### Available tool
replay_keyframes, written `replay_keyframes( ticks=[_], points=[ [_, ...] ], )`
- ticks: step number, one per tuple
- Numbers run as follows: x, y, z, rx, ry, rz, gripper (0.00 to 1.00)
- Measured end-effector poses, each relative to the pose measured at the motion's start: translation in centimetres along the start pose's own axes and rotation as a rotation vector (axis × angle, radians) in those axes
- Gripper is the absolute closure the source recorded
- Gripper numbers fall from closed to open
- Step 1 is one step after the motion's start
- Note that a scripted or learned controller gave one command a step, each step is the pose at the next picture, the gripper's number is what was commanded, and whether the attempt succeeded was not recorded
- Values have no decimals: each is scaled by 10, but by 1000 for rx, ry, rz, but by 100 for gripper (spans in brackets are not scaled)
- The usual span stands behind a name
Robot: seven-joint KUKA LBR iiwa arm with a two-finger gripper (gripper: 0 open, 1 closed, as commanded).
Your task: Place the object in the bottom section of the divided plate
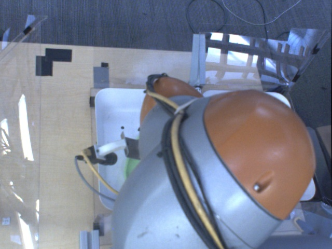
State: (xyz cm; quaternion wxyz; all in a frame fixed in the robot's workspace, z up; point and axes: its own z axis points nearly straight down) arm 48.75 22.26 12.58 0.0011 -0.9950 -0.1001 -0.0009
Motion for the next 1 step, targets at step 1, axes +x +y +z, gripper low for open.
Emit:
replay_keyframes(
  ticks=[1],
  points=[
    [2, -11, -4, -1, -2, -64, 0]
  ],
)
